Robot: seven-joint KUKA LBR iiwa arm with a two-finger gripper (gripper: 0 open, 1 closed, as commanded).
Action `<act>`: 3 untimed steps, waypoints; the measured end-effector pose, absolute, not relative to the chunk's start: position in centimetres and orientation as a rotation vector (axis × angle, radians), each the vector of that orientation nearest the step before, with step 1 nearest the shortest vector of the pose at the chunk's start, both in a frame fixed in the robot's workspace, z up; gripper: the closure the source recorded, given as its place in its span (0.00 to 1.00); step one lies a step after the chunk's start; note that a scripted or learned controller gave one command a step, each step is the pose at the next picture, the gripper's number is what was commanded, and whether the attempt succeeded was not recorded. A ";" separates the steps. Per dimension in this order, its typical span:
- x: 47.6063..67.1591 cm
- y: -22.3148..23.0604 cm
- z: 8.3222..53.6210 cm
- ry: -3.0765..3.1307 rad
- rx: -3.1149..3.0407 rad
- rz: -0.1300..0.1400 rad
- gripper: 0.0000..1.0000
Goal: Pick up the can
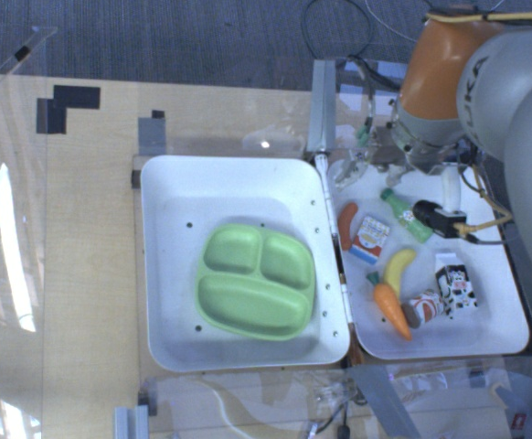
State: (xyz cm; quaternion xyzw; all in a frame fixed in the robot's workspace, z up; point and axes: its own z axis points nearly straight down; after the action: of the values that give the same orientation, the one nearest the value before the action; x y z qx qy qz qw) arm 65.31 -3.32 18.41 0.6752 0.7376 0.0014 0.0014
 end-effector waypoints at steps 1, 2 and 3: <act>63.3 -10.4 14.4 2.225 2.216 0.002 0.00; 63.3 -10.3 14.4 2.225 2.215 0.002 0.00; 56.7 -15.1 12.4 2.382 2.046 0.003 0.00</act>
State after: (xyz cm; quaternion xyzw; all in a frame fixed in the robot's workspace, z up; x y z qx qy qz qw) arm 56.65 -15.09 12.41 0.6516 0.7585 0.0009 0.0010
